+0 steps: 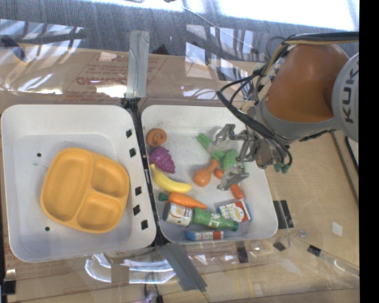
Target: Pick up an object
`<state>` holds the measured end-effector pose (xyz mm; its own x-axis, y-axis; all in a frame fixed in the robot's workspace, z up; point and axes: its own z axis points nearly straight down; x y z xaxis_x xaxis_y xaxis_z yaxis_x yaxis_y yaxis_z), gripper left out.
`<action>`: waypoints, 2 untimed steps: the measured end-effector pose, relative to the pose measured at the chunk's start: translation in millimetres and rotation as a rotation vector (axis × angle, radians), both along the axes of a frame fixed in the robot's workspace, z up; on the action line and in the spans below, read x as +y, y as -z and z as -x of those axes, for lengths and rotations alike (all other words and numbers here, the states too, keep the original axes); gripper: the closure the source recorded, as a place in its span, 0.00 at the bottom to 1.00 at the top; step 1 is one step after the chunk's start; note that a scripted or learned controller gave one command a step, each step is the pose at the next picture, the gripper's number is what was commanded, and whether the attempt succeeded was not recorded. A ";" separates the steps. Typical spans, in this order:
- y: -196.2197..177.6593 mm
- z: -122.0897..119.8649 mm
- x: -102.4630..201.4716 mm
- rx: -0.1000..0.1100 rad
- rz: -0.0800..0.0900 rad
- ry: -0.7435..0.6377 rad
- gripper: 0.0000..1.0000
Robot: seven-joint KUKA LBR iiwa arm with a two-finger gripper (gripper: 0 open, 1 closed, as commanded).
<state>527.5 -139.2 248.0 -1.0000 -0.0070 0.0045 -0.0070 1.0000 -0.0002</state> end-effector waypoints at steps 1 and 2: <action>87.2 -17.0 -40.4 0.005 -0.002 0.201 0.00; 157.7 -36.4 -68.9 -0.002 0.000 0.407 0.00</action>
<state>563.9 -208.0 90.3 -0.9212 0.3891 0.0030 0.3891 0.9212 0.0000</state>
